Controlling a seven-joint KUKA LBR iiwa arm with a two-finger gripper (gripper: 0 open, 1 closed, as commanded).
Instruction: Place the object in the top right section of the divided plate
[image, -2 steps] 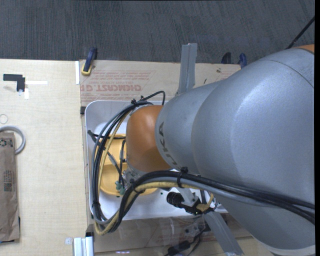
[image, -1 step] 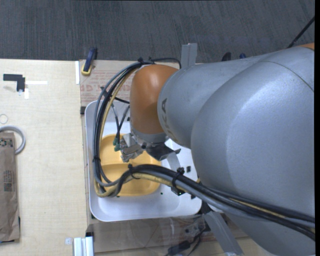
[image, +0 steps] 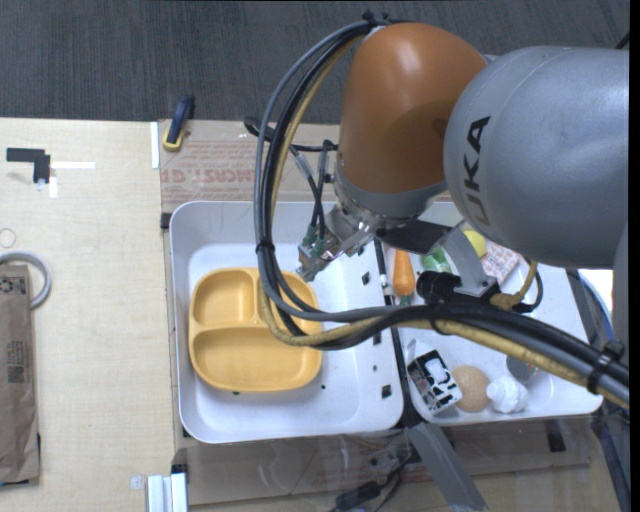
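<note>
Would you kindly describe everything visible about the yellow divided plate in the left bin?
The divided plate is a yellow-orange, plastic-looking tray with rounded corners and raised ridges that split it into compartments: a long one along its near side and smaller ones behind. It lies flat on the floor of the left bin, toward that bin's left wall. The visible compartments hold nothing. Black cables from the arm cross in front of its right part, hiding the top right section.
</note>
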